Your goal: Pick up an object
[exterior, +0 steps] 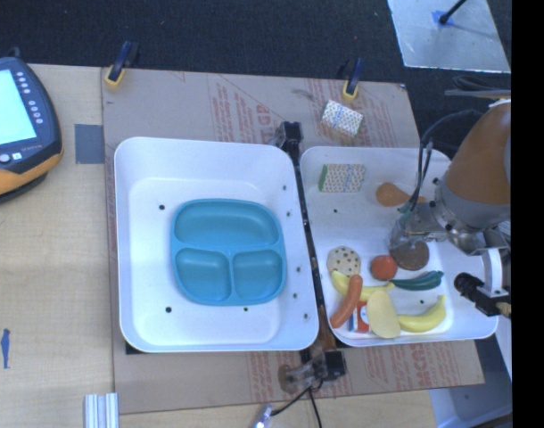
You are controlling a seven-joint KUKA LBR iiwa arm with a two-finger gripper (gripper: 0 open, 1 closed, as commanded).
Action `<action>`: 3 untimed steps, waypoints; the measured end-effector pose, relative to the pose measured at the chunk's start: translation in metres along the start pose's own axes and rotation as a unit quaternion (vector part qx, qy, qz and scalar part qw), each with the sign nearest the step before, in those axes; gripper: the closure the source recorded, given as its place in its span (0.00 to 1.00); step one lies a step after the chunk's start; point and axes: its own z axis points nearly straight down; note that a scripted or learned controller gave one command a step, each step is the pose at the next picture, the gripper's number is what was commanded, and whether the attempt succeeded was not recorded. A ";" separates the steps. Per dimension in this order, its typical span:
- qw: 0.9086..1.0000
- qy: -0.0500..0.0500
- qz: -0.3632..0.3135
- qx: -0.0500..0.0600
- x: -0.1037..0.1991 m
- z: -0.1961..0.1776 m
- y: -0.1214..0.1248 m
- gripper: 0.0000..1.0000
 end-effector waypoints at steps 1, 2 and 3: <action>1.000 0.000 0.000 0.000 0.000 0.000 0.000 0.00; 1.000 -0.001 -0.003 0.001 -0.001 -0.010 0.000 1.00; 1.000 -0.002 -0.003 0.001 -0.001 -0.010 0.000 0.00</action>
